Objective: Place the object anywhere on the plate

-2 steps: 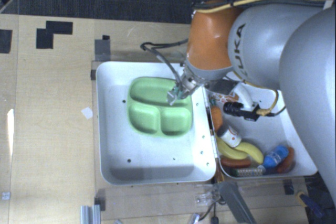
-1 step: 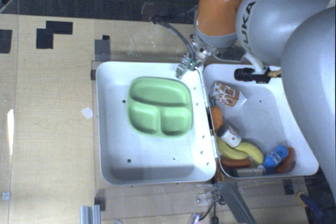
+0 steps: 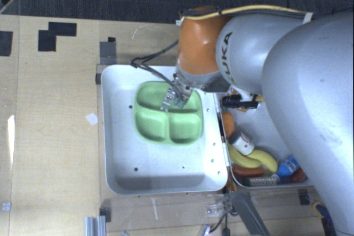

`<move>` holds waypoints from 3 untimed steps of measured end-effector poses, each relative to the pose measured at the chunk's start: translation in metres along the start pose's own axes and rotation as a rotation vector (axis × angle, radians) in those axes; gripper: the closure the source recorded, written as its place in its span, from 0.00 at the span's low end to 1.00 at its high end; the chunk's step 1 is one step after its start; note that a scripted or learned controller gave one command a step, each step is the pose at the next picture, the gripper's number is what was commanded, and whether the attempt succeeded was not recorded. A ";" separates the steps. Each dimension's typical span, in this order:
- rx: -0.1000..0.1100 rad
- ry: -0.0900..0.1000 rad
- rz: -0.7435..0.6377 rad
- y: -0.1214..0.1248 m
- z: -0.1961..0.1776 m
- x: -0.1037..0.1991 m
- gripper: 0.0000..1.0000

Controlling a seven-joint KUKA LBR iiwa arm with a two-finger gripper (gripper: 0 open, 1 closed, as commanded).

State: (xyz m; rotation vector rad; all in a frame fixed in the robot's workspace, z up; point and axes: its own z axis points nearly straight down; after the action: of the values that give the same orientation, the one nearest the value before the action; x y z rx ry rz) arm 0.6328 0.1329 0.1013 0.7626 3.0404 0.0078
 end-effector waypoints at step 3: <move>0.000 -0.003 -0.267 -0.061 -0.087 -0.008 1.00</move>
State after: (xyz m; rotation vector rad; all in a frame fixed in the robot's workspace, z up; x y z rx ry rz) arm 0.6106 0.0752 0.1876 0.3509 3.1113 0.0055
